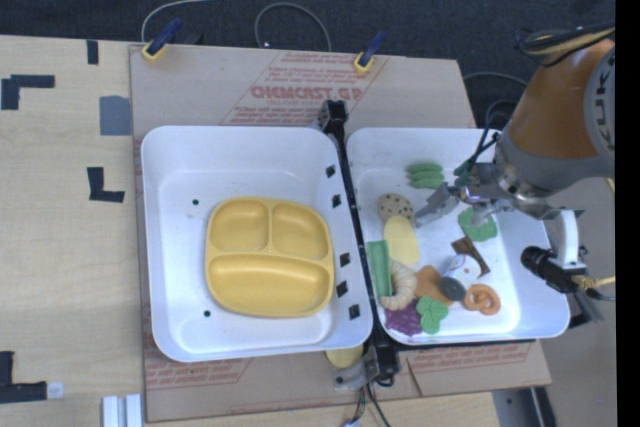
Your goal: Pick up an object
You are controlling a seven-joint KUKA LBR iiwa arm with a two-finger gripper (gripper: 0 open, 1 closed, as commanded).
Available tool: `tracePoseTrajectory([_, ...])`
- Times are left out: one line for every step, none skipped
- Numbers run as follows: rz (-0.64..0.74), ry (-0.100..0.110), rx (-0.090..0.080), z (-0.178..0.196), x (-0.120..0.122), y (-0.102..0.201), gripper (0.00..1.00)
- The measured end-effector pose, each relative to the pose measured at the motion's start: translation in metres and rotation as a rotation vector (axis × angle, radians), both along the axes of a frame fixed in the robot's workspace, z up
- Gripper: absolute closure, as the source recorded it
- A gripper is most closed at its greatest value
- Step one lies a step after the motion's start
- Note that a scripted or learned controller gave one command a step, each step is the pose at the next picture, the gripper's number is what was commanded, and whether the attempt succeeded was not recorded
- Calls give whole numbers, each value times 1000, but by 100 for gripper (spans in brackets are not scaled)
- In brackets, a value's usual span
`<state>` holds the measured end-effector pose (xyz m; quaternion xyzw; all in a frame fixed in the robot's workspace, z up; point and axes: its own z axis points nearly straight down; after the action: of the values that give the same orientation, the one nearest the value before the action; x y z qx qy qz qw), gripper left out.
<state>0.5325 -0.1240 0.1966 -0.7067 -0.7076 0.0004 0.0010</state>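
The pincer [458, 203] hangs low over the right bin [545, 315], right of centre in the frame, with its two grey fingers spread and nothing between them. The lower-left finger [432, 207] slants toward the pale yellow oval piece [401, 239] and the speckled cookie [394, 207]; a green ruffled piece [478, 227] lies just below the wrist.

The task names no single object, and the candidates all crowd the right bin: a green pod [425, 176] toward the top, a green stick [379, 267] along the left wall, a purple cluster [403, 320] and an orange pretzel [482, 299] at the bottom.

The main risk, as I judge it, is that the spread fingers straddle bare floor between the cookie and the green ruffled piece, so a closure here could catch nothing. If the arm descends as it stands, one finger may push the cookie or the oval piece aside instead of bracketing it. The small, flat toys look likely to slide from a shallow pinch. In the packed lower cluster, a grasp could drag out a neighbour. The left bin [160, 215] holds a yellow divided plate [268, 255], well away from the action on the worktop [60, 245].
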Motion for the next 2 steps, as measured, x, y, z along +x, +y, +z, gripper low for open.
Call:
tracePoseTrajectory([2,-5,-4,-117,32,28,0])
tracePoseTrajectory([-1,-8,-4,-100,33,25,100])
